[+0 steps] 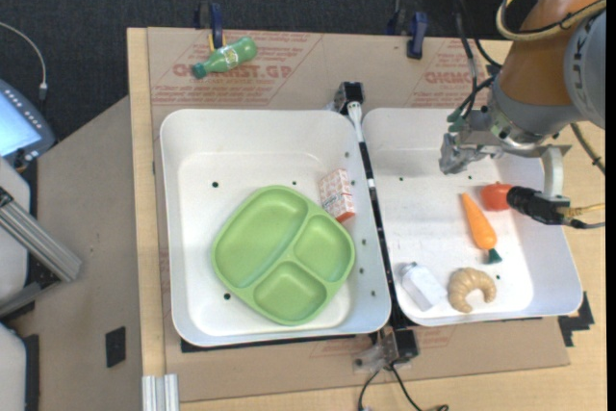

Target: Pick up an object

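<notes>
Nothing is picked up yet: the carrot (478,221) lies loose in the right bin (563,303), with the croissant (472,288) and a small white packet (421,284) at its near edge. The gripper (460,155) hangs over the bin's far side carrying nothing I can see, and I cannot tell its opening.
</notes>
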